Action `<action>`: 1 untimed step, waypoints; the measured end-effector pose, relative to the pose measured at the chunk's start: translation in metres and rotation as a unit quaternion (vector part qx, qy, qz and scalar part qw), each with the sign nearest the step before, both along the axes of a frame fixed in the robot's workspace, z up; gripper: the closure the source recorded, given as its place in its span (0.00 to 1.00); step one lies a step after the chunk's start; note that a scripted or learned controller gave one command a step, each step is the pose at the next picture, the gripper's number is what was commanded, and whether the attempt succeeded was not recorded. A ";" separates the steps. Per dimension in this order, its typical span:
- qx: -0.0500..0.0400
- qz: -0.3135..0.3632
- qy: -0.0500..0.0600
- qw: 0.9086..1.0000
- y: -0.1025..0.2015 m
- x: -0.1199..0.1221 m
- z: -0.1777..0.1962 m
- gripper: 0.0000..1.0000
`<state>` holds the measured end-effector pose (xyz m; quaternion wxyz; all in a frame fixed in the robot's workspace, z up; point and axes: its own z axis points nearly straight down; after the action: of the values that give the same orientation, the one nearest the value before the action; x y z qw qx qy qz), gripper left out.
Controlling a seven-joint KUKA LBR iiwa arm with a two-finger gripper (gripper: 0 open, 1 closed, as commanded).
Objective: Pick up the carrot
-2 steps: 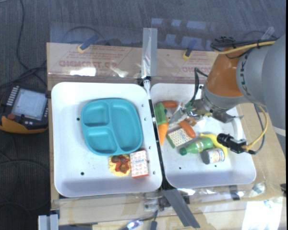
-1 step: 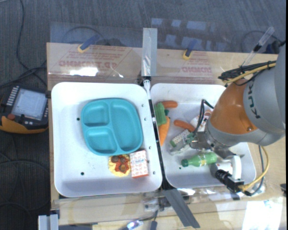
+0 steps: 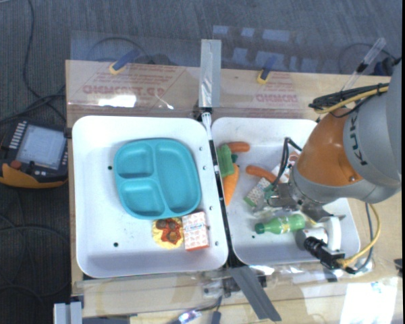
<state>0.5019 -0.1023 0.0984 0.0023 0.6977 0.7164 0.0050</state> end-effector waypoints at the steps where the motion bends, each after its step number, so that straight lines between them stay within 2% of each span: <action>1: -0.003 -0.243 0.008 0.970 0.055 0.011 0.083 1.00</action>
<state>0.5130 -0.0470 0.1817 -0.0005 0.8507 0.5256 -0.0032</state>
